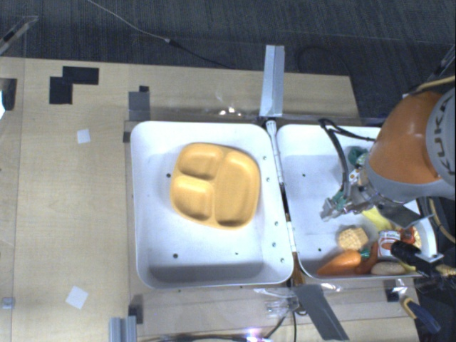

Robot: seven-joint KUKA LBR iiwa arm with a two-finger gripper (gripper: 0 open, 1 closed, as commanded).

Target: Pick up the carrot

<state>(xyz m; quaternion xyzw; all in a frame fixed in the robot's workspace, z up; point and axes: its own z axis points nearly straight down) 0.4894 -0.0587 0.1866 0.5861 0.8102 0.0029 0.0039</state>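
you are looking down on two shallow white bins sitting side by side on the wooden bench. the left bin (146, 212) is holding a yellow divided tray (215, 184), lying a little toward 12 o'clock from that bin's middle, its three compartments facing up. the right bin (306, 169) is where the arm (413, 144) is reaching in from 3 o'clock, its orange band sitting above the wrist. the gripper (340, 204) is hanging over the middle of the right bin, tips pointing toward 9 o'clock; you cannot tell how far it is spread, and nothing is showing in its grasp. the carrot (340, 262) is lying at 6 o'clock from the gripper, against the near wall of the right bin, its tip pointing toward 9 o'clock. a corn cob piece (350, 238) is resting just above the carrot, between it and the gripper. a yellow banana-like piece (377, 219) is lying at 3 o'clock from the corn, partly under the arm, and a red item (388, 246) is sitting just beside the carrot's thick end.
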